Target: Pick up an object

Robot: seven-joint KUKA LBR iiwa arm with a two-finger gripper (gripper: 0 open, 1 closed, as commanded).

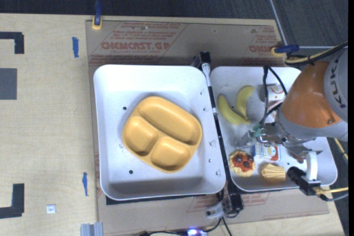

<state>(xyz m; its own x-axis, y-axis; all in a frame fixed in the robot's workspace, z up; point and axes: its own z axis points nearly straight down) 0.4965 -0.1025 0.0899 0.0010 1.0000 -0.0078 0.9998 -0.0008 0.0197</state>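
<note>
Inside the right bin (328,173), two toy bananas (237,105) are lying at the far left side, while a small pizza toy (241,162) and a ridged tan toy (272,172) are sitting near the front edge. Between them the gripper (264,135) is hovering low over the bin floor; whether it is open or closed, I cannot tell. Over in the left bin (110,119), a yellow three-compartment tray (161,132) is resting upside down.

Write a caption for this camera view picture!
Robot arm reaches into the right bin of toy food beside a yellow tray.
</note>
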